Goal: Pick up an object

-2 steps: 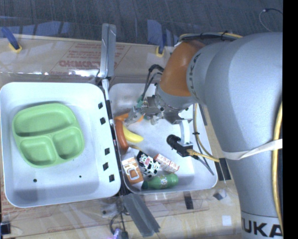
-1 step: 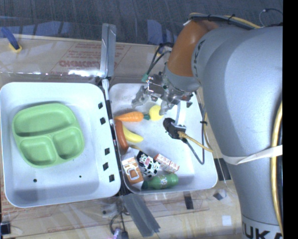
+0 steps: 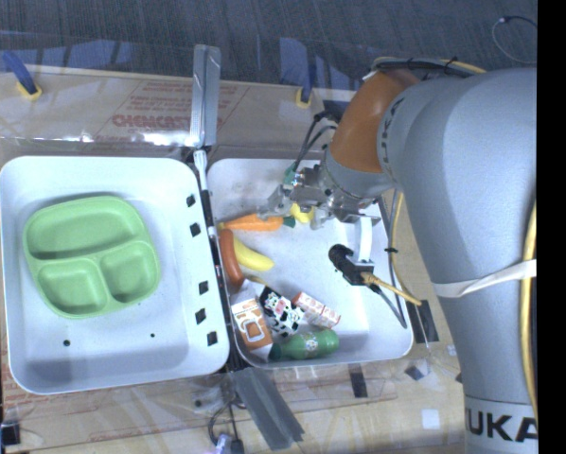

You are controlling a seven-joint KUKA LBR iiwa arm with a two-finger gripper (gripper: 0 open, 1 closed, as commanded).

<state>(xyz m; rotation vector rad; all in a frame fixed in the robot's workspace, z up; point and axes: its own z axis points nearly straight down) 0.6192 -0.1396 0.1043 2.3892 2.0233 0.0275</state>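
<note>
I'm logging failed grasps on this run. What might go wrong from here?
1. The gripper hangs over a small yellow item right next to the carrot, so it may knock the carrot or catch both.
2. The banana lies beside the sausage, near the wall of their bin. A pick there could hit the wall or slip.

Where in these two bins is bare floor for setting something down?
Left bin: bare floor on the near side and right of the green tray. Right bin: small patch between banana and cartons; crowded along its left wall and near edge.
</note>
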